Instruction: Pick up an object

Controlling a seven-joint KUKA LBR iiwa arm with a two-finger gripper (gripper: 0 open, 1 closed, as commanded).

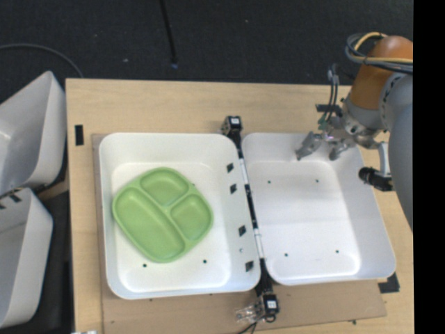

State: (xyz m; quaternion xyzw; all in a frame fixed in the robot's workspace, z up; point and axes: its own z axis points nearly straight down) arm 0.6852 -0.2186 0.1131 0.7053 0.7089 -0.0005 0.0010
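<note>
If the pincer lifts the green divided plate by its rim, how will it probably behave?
The green divided plate looks like thin moulded plastic, so it is probably stiff and light. It lies flat in the left bin, so rolling seems unlikely. Its smooth, low rim may slip from the pincer.

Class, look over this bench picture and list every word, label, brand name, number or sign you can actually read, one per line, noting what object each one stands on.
None: no readable text, number or brand shows.
The green divided plate in the left bin is plain.
The right bin and the gripper carry no legible marks.
The small black tabs on the wooden bench are too small to read.
</note>
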